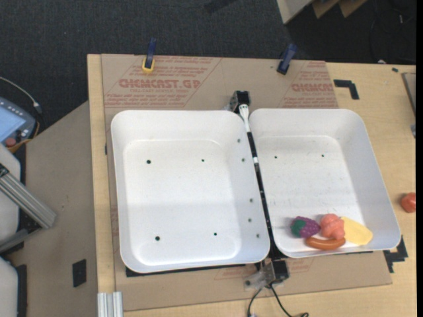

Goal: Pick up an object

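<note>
Nearest to the camera, a small black clamp with a dark cable point(274, 273) sits at the front edge of the brown cardboard sheet point(99, 177), just where the two bins meet. The right shallow white plastic bin point(370, 150) holds four small toy objects, all gathered in its front corner, close to the front rim. The purple bumpy toy like a bunch of grapes point(305, 226) is the one closest to the divide between the bins. Just beside it, and seeming to touch it, lies the pink-orange lumpy toy point(332, 224). The flat pale yellow piece point(357, 232) lies on the far side of the lumpy toy, toward the outer wall of the bin. The curved orange-red toy sausage point(325, 243) lies in front of these three, against the lumpy one. The left shallow white plastic bin point(132, 177) shows a few dark dots on its floor. A second black clamp point(240, 101) sits at the back end of the seam. Two blue clips point(151, 55) point(287, 58) grip the back edge of the cardboard. A small orange object point(408, 203) lies on the bench outside the right bin, well apart from the toys.
</note>
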### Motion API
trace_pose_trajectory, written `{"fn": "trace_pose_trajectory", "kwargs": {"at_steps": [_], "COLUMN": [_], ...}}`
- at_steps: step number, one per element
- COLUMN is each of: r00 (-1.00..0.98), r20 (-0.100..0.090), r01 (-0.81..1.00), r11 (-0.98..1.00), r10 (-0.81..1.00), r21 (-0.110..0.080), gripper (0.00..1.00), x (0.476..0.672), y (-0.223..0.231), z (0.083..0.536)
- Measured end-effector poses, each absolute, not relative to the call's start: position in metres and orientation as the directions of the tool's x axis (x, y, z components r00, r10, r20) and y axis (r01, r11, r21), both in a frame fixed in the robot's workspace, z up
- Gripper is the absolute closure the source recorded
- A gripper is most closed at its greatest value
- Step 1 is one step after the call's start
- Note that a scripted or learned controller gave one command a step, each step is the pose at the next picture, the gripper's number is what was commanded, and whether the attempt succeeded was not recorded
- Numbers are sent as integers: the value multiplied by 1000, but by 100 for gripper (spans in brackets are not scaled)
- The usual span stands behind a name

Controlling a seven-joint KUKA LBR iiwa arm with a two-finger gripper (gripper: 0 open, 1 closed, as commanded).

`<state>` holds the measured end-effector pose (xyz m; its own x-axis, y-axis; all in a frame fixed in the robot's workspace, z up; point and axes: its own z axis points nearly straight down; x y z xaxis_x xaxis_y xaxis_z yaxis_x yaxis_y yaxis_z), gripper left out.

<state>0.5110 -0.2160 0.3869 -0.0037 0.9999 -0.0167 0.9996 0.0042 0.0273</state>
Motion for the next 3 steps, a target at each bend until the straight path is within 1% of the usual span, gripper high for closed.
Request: {"fn": "trace_pose_trajectory", "kwargs": {"at_steps": [1, 2, 3], "r00": [-5, 2, 0], "r20": [-19, 2, -3], "r01": [999, 1000, 1000], "r11": [5, -2, 0], "r10": [1000, 1000, 1000], "r21": [32, -5, 4], "gripper": [100, 100, 100], "x": [512, 496, 498], "y": [-216, -224, -224], "z": [398, 349, 363]}}
